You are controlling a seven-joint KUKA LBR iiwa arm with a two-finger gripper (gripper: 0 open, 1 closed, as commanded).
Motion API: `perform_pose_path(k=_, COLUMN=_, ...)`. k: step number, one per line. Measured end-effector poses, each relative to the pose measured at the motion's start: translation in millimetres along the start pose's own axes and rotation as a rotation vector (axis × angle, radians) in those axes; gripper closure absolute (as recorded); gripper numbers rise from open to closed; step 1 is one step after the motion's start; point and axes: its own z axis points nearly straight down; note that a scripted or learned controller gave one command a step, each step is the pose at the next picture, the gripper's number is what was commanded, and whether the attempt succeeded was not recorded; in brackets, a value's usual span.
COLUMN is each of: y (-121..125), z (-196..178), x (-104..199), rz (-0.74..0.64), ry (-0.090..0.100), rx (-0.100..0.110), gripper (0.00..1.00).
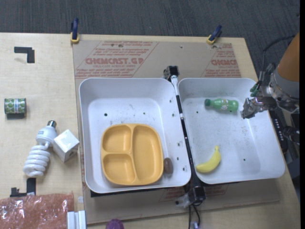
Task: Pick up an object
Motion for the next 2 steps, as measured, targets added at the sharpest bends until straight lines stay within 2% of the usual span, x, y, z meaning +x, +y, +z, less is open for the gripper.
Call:
perform_pose_path(k=1, y=60, z=81, x=-43, rz=-0.001, ry=-0.002, rx=-0.002, gripper=0.0)
perform_pose_path(k=2, y=97, z=116, x=-45, rz=-0.003, ry=0.0, rx=0.007, gripper=0.0)
